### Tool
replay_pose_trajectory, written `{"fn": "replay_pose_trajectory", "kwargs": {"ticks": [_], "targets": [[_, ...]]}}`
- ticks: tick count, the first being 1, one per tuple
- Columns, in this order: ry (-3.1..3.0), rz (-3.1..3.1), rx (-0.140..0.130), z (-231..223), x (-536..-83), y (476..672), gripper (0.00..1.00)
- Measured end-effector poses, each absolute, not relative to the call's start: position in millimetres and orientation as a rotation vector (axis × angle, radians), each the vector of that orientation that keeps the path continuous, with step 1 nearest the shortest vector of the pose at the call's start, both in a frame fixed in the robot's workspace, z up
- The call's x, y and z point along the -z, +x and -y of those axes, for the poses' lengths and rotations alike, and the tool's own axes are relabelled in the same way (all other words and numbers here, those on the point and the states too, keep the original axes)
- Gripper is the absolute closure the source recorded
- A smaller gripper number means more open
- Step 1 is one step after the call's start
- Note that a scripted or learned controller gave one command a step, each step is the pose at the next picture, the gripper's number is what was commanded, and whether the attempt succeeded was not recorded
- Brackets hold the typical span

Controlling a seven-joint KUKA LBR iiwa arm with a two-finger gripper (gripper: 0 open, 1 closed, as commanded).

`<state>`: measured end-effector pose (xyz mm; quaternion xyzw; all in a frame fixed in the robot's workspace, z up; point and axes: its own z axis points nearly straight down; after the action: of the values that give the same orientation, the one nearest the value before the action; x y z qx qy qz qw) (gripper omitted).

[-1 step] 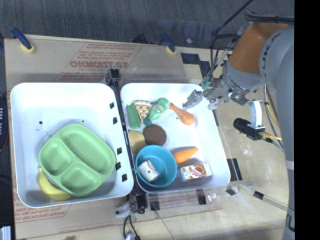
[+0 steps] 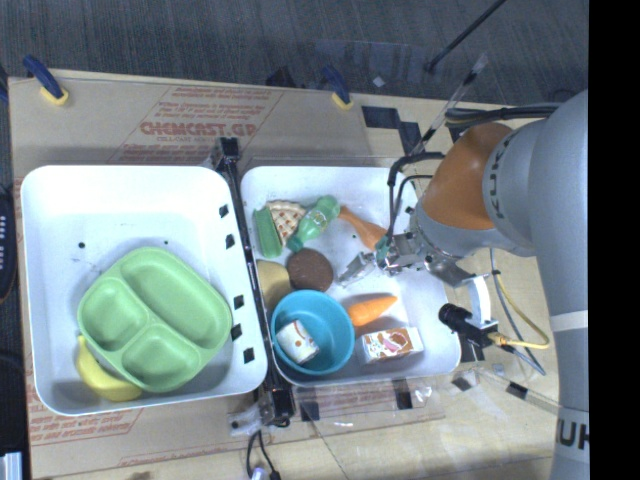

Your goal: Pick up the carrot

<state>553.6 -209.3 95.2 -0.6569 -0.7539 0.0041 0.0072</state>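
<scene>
I see the gripper [image 2: 362, 264] low in the right bin [image 2: 425, 363], fingers spread, nothing between them. Carrot [image 2: 371, 310] lies just below it, near the front, between the blue bowl [image 2: 313, 332] and a small carton [image 2: 388, 344]. Brown ball [image 2: 310, 267] sits left of the fingertips. Green tray [image 2: 155, 318] in the left bin [image 2: 60, 268].

Two carrots [image 2: 372, 309] [image 2: 362, 227] are lying in the right bin [image 2: 420, 193]; two bins are sitting side by side. One green plate [image 2: 155, 316] is resting at nine o'clock; one blue bowl [image 2: 312, 333] at six.
</scene>
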Motion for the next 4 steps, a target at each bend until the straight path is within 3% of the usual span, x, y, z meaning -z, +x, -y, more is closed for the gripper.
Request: {"fn": "replay_pose_trajectory", "kwargs": {"ticks": [1,2,3,4], "targets": [[-2.099,2.333,-0.007,196,-91,476.2,0.0],[-2.078,2.348,-0.008,195,-101,478.0,1.0],[-2.387,2.035,-0.005,134,-155,477.1,1.0],[-2.239,2.197,-0.004,155,-91,476.4,1.0]]}}
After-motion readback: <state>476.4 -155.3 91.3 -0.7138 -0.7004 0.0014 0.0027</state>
